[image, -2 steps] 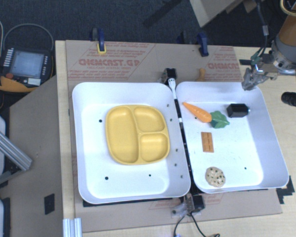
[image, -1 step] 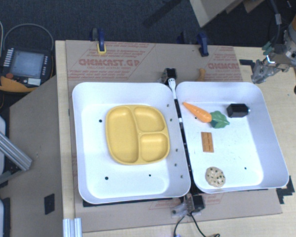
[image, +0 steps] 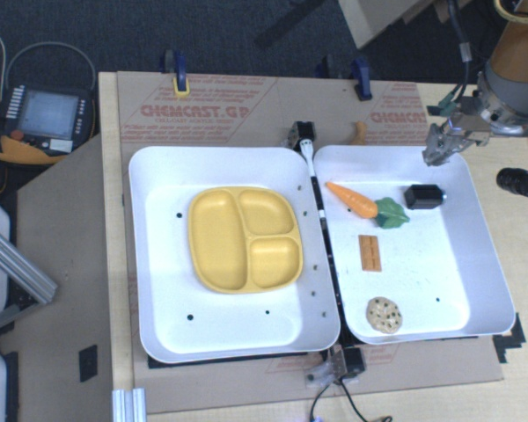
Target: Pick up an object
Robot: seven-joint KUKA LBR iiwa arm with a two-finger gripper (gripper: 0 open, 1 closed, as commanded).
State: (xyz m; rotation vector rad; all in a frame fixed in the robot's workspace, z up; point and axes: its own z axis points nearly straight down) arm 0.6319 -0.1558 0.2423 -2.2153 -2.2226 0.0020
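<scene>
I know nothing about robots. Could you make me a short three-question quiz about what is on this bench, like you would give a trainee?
1. True or false: the yellow plate with three sections lies in the left bin.
2. Which thing lies closest to the toy carrot in the right bin?
A. the cookie
B. the black block
C. the brown wafer
3. Fill in: the gripper is over the ____ edge of the right bin, as the camera sees it.

Key: 1 true; 2 B; 3 upper (far) edge, near its right corner.
</scene>
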